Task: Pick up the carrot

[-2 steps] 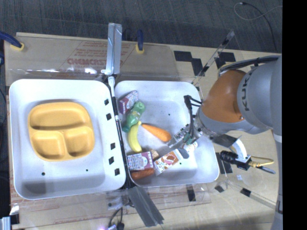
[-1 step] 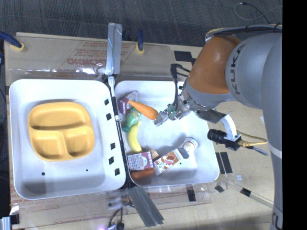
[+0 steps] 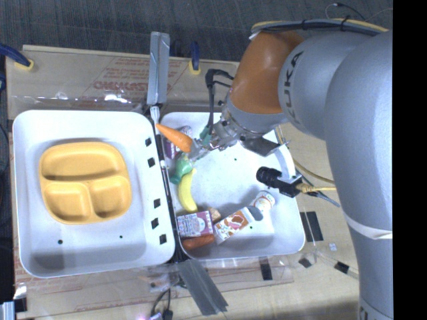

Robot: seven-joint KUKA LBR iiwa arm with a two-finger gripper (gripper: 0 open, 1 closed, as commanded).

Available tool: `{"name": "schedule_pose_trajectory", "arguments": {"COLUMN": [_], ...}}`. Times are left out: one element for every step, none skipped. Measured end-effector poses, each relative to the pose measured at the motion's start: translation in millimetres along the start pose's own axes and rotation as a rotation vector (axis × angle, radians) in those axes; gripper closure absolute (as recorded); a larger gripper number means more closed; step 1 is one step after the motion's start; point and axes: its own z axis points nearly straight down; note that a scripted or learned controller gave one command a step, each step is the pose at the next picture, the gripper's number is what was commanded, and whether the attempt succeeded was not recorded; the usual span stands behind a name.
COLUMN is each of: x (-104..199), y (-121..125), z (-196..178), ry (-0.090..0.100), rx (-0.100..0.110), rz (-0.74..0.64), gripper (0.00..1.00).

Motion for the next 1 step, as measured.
{"name": "schedule_pose_trajectory", "arguments": {"x": [-18.6], "y": [78.6], "z": [-8.5], "ry": [0.000], "rx": [0.002], "rz": [0.074], "gripper": [1.00]}}
